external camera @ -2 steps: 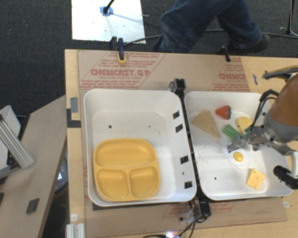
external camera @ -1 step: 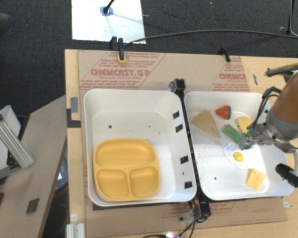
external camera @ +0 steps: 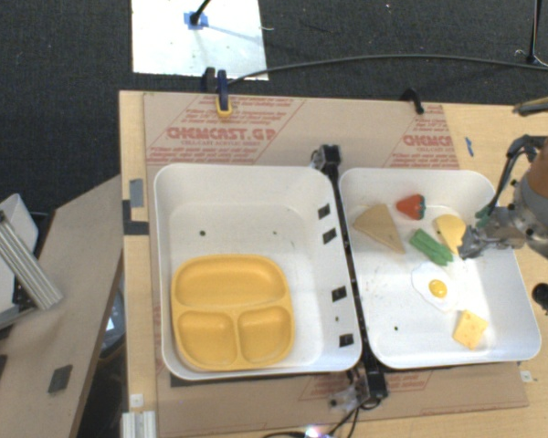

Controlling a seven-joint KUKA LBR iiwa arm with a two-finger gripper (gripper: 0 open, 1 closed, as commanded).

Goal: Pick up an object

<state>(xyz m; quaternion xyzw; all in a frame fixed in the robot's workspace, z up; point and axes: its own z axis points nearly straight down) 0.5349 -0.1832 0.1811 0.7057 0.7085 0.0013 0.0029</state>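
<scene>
The right bin holds several toy foods. A tan wedge lies near its left wall, with a red piece behind it. A green piece lies beside a pale yellow piece. Further forward are a fried egg and a cheese block. My gripper is low at the bin's right side, right against the pale yellow piece and close to the green one. Its tip is dark and small in the view.
The left bin holds a yellow divided tray at its front. A black divider with clips runs between the bins. The grey arm enters from the right over the right bin's edge.
</scene>
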